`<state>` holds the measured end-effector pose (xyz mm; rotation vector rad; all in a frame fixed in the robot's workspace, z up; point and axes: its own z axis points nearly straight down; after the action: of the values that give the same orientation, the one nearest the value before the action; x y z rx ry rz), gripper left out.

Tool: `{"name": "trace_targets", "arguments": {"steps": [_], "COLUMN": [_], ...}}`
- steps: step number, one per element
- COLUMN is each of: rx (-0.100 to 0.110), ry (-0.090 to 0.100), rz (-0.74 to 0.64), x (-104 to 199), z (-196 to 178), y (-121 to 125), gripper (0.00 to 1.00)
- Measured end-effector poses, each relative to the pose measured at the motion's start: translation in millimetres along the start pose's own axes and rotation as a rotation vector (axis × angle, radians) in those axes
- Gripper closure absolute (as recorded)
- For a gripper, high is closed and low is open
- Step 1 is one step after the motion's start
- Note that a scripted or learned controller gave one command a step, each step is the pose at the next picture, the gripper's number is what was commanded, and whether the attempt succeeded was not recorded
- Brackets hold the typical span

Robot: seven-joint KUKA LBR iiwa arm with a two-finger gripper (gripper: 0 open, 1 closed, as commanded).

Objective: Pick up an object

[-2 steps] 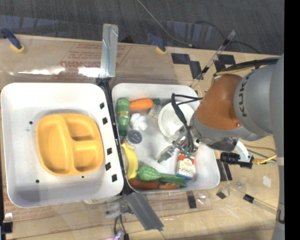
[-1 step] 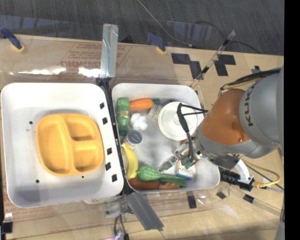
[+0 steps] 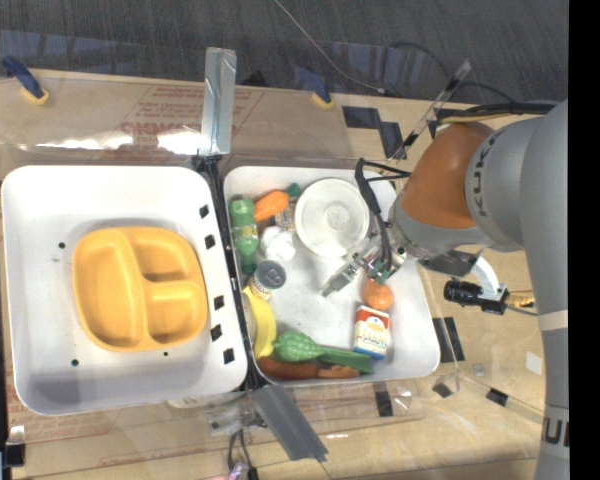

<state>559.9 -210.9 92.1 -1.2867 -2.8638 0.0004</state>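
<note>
Orange ball lies just beside the gripper.

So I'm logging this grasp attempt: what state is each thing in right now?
Gripper: low in the right bin, over bare floor.
Yellow tray: upright in the left bin.
White bowl: upright, at the right bin's back.
Small carton: lying flat, near the front.
Banana: against the left wall.
</note>
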Motion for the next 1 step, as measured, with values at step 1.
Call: {"name": "trace_targets", "arguments": {"steps": [1], "rx": [-0.004], "ry": [-0.004], "rz": [0.005], "x": [52.7], "z": [-0.9], "y": [-57.0], "gripper": [0.00]}}
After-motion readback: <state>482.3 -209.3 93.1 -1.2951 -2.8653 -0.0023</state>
